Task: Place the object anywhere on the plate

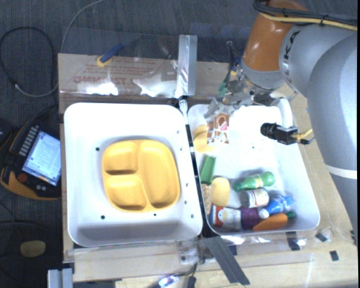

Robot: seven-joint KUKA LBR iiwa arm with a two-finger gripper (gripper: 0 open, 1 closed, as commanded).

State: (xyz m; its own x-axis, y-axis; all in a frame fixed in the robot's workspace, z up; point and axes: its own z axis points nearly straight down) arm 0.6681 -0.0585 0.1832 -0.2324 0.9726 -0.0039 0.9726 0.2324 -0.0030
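Bins: two white ones – left bin (78,161), right bin (300,179), side by side on the worktop
Plates: one – yellow plate (141,174), three compartments
Bottles: about four, heaped at the right bin's near edge – exact count unclear
Green sticks: one (207,168)
Carrots: one (270,222)
Arms: one

The yellow plate (140,174) lies alone in the left bin (84,125), open from above. In the right bin (300,179), bottles and toy food (252,206) crowd the near end, while its far right floor lies bare below the arm (300,47).
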